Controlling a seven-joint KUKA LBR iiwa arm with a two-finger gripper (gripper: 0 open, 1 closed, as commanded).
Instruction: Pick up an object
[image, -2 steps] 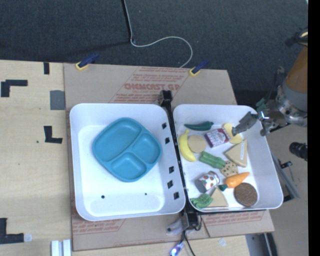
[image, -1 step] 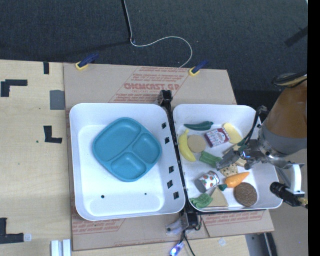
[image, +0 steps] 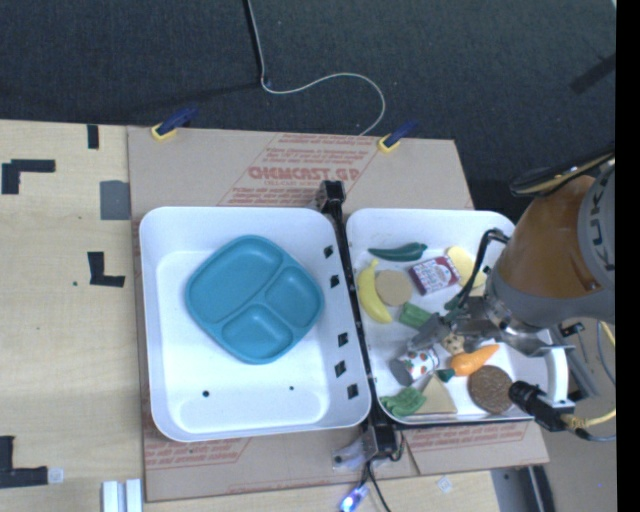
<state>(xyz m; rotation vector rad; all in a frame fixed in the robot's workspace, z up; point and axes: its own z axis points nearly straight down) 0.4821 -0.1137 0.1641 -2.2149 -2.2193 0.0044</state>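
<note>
Cardboard covers the desk under two white bins. Over the right bin, the fingers hang spread and hold nothing, with a small grey object just below them and an orange carrot beside. Approach stage, I judge; next comes lowering and closing.

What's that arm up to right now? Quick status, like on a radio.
Claw low in the right bin, among toy food. Nothing seen gripped. Carrot and banana crowd close. Blue plate alone in the left bin.
</note>
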